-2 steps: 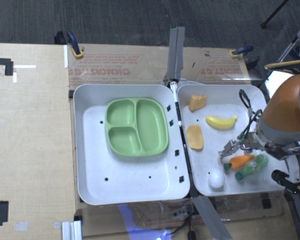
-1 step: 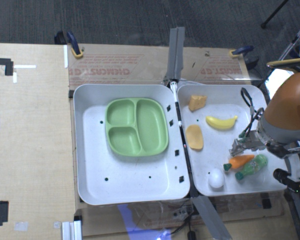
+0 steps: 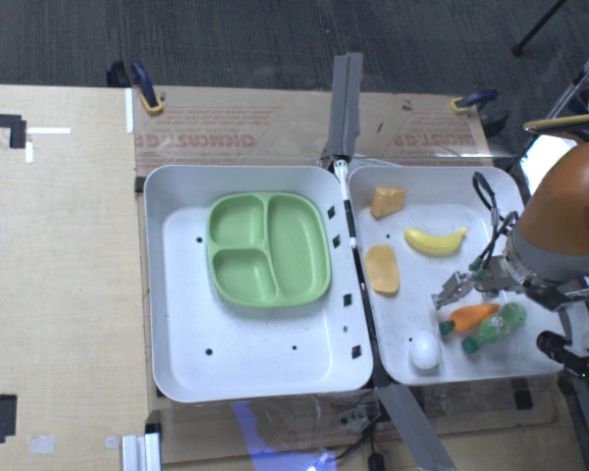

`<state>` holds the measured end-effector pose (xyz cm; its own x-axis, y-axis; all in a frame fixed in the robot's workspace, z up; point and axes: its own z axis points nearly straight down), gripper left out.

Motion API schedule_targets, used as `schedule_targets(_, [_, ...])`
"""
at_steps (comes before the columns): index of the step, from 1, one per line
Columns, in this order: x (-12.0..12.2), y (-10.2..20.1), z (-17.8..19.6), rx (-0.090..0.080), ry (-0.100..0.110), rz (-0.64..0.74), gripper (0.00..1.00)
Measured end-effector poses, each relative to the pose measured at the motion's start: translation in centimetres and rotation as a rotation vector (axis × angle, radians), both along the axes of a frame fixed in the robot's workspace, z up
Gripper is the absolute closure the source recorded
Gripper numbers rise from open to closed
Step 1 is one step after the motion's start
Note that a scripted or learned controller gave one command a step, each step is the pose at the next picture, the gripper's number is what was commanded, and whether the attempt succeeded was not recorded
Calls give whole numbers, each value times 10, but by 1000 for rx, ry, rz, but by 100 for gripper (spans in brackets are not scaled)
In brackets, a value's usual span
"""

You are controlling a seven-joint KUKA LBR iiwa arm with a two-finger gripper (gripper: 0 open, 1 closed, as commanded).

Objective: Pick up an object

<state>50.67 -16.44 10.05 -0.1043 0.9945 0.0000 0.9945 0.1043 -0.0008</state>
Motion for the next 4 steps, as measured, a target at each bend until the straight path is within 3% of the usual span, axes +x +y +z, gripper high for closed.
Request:
schedule_targets(1, [-30,13,-10,1,2,20,0])
schedule_targets(2, [-29,12,-1,0,1,16,100])
schedule_targets(3, [32,81,90,-1,1,-48,100])
schedule_targets(4, [32,81,90,-2,2,-48,0])
